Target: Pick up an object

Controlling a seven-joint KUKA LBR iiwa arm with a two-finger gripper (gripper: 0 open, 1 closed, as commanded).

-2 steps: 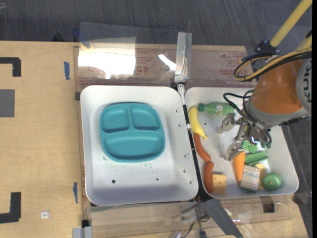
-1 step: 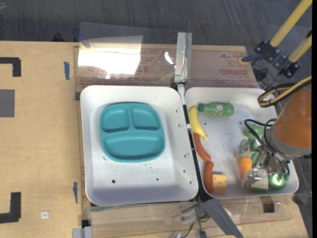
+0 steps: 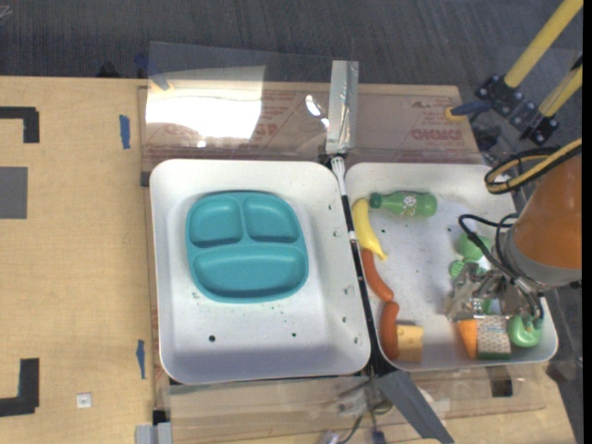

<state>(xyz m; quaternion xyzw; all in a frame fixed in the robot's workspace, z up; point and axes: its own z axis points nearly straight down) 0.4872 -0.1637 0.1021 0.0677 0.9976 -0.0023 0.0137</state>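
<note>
Jaws can't be made out on the gripper [image 3: 483,296], low at four o'clock in the right bin [image 3: 435,181]. Best to pinch one toy, like the orange block [image 3: 470,337], right in its middle.

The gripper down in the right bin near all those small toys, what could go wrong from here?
The gripper sits low in a tight cluster: green pieces, an orange block and a patterned box. It may nudge several aside or close on two at once. The cluster lies near the right bin's rim, so a push could wedge items against the wall. A black cable loops over the bin and might snag.
</note>
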